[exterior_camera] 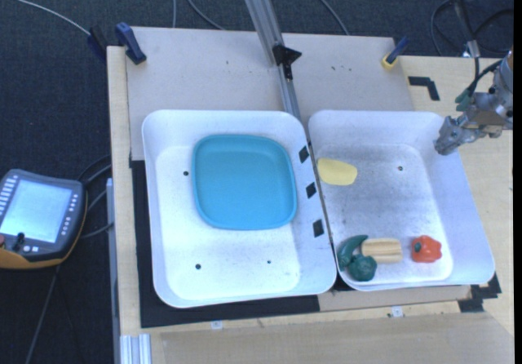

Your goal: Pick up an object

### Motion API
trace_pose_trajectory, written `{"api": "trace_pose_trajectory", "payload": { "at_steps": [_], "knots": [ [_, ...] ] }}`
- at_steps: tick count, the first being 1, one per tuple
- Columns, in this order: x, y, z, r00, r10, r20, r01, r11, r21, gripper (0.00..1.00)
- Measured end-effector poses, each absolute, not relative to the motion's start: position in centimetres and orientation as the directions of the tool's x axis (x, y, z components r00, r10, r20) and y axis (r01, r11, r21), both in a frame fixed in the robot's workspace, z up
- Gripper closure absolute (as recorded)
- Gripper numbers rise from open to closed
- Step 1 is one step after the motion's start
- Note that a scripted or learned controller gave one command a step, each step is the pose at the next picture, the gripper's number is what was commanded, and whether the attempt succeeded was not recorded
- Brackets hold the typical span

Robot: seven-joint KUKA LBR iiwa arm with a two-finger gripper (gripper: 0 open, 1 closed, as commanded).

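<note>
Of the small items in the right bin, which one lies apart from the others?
The yellow piece, alone by the bin's left wall. The green item, tan block and red item sit in a row along the near edge.

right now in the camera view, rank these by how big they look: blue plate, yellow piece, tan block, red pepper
1. blue plate, by far the largest
2. yellow piece
3. tan block, close to the yellow piece, so that order is unsure
4. red pepper, slightly smaller
</note>
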State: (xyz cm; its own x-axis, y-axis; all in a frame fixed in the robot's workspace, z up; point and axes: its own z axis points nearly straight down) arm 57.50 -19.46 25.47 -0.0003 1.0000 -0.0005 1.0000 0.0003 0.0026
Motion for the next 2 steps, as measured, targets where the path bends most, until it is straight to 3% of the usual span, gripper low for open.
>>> {"api": "trace_pose_trajectory", "payload": {
  "at_steps": [2],
  "knots": [
    [56.6,-9.5,23.2,-0.004,1.0,0.001,1.0,0.004,0.0,1.0]
  ]
}}
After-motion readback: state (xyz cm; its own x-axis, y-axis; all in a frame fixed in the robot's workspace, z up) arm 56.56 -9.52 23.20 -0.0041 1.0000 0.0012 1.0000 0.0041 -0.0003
